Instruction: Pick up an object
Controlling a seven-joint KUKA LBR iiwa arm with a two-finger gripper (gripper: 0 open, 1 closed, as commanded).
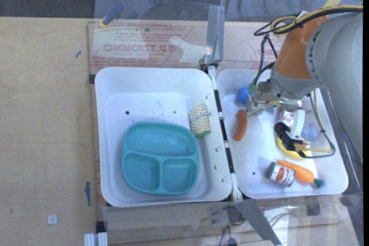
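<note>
My gripper (260, 104) hangs low over the back of the right bin (256, 152), under the orange-banded wrist. Just left of it lies a small blue object (244, 94), and a little further forward a red-orange sausage (239, 125) lies lengthwise. Nothing shows between gripper and bin floor that I can make out. An orange carrot with a green tip (301, 171) and a small can on its side (280, 174) lie at the bin's front right. A yellow curved item (290, 150) sits partly under the wrist hardware.
The left bin (109, 101) holds a teal divided plate (160, 157) and a pale patterned cylinder (199, 119) by the divider. A clear sheet and cardboard lie behind the bins. The arm's bulk covers the right bin's far right side.
</note>
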